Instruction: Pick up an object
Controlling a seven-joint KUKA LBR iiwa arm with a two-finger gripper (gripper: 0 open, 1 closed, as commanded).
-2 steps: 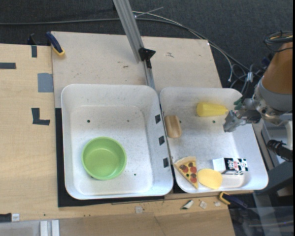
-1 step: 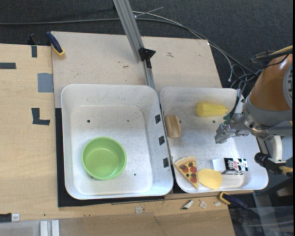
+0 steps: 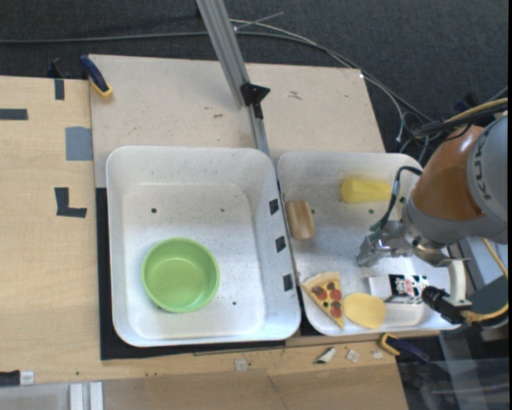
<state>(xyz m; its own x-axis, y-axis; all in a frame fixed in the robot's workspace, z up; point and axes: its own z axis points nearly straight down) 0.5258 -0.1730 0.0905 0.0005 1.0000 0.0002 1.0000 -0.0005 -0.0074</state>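
Over the right half of the right bin, the gripper hangs low above the bin's floor, with the grey arm and its orange band reaching in across the bin's right edge. Whether the gripper is spread or pressed together cannot be told from this angle, and whether it touches the floor cannot be told either.

Nearest to it, toward the front edge of the bin, lies a pale yellow oval piece. Just left of this oval, near the front left corner, a pizza slice lies flat with its tip pointing toward the front edge; the two are close, perhaps touching. Toward the far edge of the bin, beyond the gripper, a yellow block lies on the floor, apart from the gripper. Against the bin's left wall rests a tan cylinder, lying on its side, well apart from the gripper.

The left bin sits beside the right one, their walls touching. A green bowl stands upright in it, near the front left corner.

On the bench, a metal pole rises by the far edge of the bins, where they meet. A blue and yellow clamp grips the bench's far left corner.
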